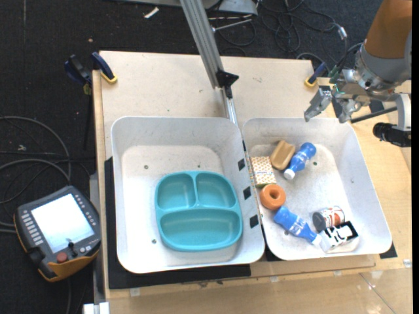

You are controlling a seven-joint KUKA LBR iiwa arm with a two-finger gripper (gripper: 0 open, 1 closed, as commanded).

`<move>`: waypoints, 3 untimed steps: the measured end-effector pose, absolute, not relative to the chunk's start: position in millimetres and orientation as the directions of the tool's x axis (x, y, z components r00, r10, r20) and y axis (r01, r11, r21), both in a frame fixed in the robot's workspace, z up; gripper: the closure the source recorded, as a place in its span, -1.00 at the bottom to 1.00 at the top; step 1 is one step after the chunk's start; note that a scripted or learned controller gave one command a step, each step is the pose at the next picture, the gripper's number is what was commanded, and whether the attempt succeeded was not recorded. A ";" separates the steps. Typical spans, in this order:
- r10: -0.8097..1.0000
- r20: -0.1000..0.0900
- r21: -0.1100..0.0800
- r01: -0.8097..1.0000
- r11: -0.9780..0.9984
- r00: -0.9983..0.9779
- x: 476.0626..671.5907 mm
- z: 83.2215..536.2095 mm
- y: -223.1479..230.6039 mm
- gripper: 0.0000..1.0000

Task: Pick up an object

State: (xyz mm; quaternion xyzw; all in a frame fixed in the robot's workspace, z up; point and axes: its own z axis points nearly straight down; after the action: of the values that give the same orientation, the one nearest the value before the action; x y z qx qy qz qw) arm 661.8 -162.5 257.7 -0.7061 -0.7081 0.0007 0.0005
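Camera view shows the right bin (366, 195) holding a blue plastic bottle (299, 159), a tan block (281, 154), a checkered packet (262, 171), an orange ring (272, 195), a second blue bottle (293, 223) and a can (329, 217). All lie below and left of the gripper (332, 106), which hangs with fingers spread and bare above the bin's far rim. A smooth teal divided tray (196, 210) sits in the left bin (131, 142).

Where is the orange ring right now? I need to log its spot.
The orange ring lies in the right bin, near its left wall, just below the patterned packet and above the lower blue bottle.
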 end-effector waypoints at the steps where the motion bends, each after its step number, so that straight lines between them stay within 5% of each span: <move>1: 1.000 -0.001 -0.002 1.000 0.003 -0.003 661.8 257.7 -162.5 -1.00; 3: 1.000 0.001 -0.007 1.000 0.000 0.000 650.3 131.7 -160.1 -1.00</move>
State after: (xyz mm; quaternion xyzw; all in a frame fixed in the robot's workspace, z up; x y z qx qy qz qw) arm 650.3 -160.1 131.7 -0.7070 -0.7072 0.0021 0.0026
